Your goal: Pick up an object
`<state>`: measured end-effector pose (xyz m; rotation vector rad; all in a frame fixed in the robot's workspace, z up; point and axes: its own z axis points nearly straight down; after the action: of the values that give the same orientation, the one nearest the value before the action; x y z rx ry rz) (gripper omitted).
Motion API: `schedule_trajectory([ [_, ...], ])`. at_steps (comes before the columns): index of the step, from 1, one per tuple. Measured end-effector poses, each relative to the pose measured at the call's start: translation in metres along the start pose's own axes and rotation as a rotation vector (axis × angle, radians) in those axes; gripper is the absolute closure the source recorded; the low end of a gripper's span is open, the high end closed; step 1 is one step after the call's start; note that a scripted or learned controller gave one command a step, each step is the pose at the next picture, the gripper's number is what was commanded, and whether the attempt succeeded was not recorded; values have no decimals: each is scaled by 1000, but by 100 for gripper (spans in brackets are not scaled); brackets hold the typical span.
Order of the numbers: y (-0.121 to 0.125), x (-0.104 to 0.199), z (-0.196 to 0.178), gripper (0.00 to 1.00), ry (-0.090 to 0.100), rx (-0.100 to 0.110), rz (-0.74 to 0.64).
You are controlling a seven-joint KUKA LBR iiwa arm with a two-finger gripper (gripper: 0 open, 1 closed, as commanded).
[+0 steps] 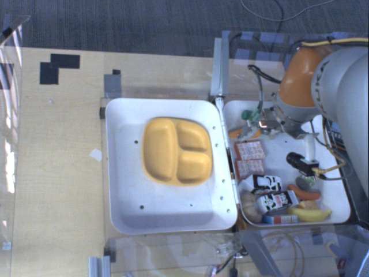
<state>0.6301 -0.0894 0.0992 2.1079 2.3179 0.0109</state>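
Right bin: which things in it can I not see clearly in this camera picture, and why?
- Gripper: the arm's wrist covers it in the camera view, so open or shut is unclear.
- Right bin: the arm hides its far right corner.
- Orange item beside the gripper: mostly hidden, too small to identify.
- Printed cartons: labels too blurred to read.

Right bin front crowded w/ objs; centre floor free; arm overhangs back.

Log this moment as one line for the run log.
arm: over right bin | grasp: none visible | right bin: banana, cartons | left bin: yellow tray
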Motion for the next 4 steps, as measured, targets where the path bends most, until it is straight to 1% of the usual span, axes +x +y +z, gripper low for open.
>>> schedule_trajectory([
  [1, 31, -14, 16, 0, 14, 44, 32],
  [2, 31, -15, 16, 0, 14, 43, 41],
  [4, 33, -29, 15, 0, 9, 31, 173],
])
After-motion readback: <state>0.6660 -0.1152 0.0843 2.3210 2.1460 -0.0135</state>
